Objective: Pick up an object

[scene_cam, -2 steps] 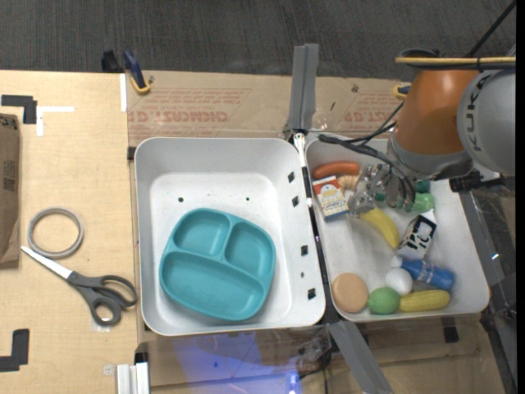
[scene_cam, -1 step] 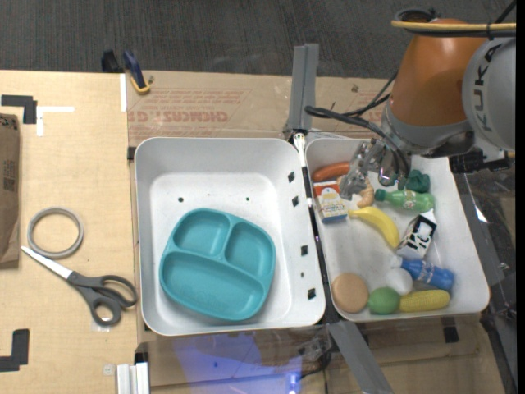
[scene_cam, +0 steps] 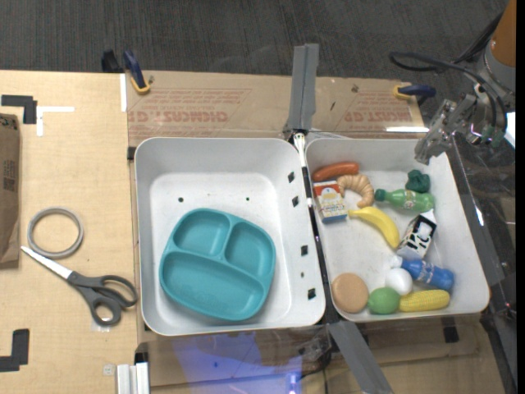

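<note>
The right bin (scene_cam: 467, 212) holds several toy foods: a red sausage (scene_cam: 336, 171), a croissant (scene_cam: 360, 188), a small carton (scene_cam: 330, 204), a banana (scene_cam: 378, 224) and a green bottle (scene_cam: 404, 197). Nearer the front lie a black-and-white box (scene_cam: 419, 235), a blue bottle (scene_cam: 427, 273), a white egg (scene_cam: 399, 281), a corn cob (scene_cam: 424, 300), a green lime (scene_cam: 383, 301) and a tan ball (scene_cam: 350, 292). My gripper (scene_cam: 436, 138) hangs over that bin's far right corner, above and apart from the objects. Nothing shows in it.
In the left bin (scene_cam: 205, 158) lies a teal divided plate (scene_cam: 217, 263). On the bench to the left are scissors (scene_cam: 82, 282), a tape roll (scene_cam: 55, 231) and a brown bag (scene_cam: 8, 187). Blue clamps (scene_cam: 135, 71) hold cardboard behind the bins.
</note>
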Available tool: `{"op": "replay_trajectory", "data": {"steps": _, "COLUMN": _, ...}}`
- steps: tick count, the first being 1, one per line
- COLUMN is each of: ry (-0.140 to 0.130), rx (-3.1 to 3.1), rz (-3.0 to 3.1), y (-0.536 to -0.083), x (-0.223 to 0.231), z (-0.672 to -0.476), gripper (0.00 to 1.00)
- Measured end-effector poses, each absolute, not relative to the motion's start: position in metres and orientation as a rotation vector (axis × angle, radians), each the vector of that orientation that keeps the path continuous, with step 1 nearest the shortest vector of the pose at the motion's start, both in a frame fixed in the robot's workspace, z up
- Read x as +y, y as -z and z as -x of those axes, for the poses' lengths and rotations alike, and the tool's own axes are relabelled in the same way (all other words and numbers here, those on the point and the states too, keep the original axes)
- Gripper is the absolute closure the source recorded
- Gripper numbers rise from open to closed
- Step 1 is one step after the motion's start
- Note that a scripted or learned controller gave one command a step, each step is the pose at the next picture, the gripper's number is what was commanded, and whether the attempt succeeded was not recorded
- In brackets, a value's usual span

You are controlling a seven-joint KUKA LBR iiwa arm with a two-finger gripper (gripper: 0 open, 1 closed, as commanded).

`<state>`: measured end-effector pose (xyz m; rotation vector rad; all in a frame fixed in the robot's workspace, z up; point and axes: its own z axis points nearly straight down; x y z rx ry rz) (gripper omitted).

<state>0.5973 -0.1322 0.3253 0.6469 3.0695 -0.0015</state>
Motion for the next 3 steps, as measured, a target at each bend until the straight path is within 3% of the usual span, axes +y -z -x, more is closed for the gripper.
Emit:
{"op": "replay_trajectory", "data": {"steps": 1, "ry": 0.001, "rx": 3.092, "rz": -0.552, "y": -0.182, "x": -0.132, "z": -0.582, "gripper": 1.0}}
{"op": "replay_trajectory", "data": {"steps": 2, "ry": -0.001, "rx": 3.124, "rz": -0.319, "y": -0.092, "x": -0.107, "z": -0.549, "gripper": 1.0}}
{"op": "replay_trajectory", "data": {"steps": 3, "ry": 0.0, "rx": 3.057, "rz": -0.721, "y": -0.092, "x": -0.095, "z": -0.528, "gripper": 1.0}}
